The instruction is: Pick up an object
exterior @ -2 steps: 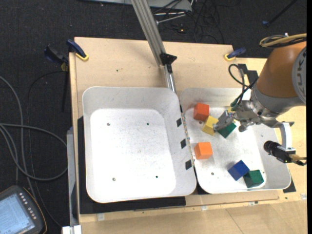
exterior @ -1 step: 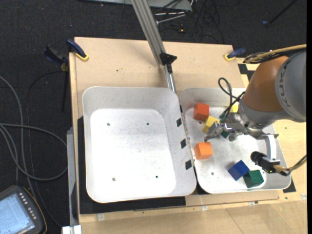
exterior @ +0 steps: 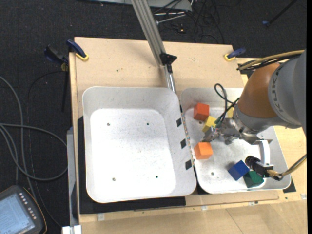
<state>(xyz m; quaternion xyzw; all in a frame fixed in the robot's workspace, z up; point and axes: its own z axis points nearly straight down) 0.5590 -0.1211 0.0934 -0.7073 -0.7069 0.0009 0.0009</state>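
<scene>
In the right bin (exterior: 278,145) lie several blocks. One orange block (exterior: 201,111) sits near the bin's far left, with a small yellow block (exterior: 210,122) just in front of it. A second orange block (exterior: 203,150) lies by the left wall. At the front, a blue block (exterior: 238,170) lies against a green block (exterior: 254,180). My gripper (exterior: 215,133) hangs low over the bin between the yellow block and the nearer orange block, close above both. Nothing visible is lifted off the bin floor.
The left bin (exterior: 92,130) stands beside the right one, with a shared wall (exterior: 186,145) running between them. A slanted metal pole (exterior: 151,28) reaches down to the far edge of the bins. Clamps (exterior: 78,50) hold the board at its far corners.
</scene>
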